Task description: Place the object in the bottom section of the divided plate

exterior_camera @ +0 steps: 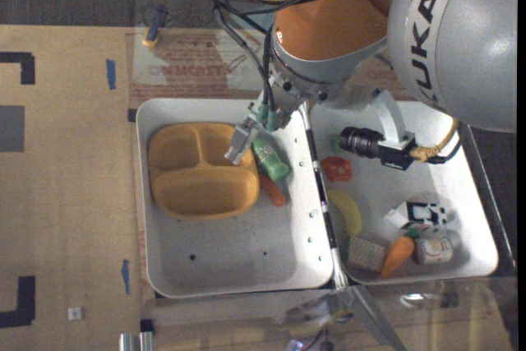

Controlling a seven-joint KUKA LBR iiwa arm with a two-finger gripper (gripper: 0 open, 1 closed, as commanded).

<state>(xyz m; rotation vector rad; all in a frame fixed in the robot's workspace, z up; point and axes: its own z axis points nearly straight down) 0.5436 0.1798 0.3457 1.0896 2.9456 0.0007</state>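
An orange-yellow divided plate (pixel 201 173) lies in the upper left of the left bin (pixel 238 263); its wide bottom section (pixel 201 195) holds nothing. My gripper (pixel 250 136) hangs over the plate's right rim, under the orange wrist. A green bottle-like object (pixel 271 159) lies slanted just right of the gripper, against the plate's right edge. Whether it touches the gripper is unclear. A small orange piece (pixel 275 193) lies just below the green object on the bin floor.
The right bin (pixel 481 259) holds a red item (pixel 336 168), a yellow banana (pixel 348 210), a grey block (pixel 366 251), an orange carrot (pixel 397 255), a can (pixel 436 247) and a black-and-white item (pixel 424 214). The arm's black camera (pixel 371 144) hangs over it.
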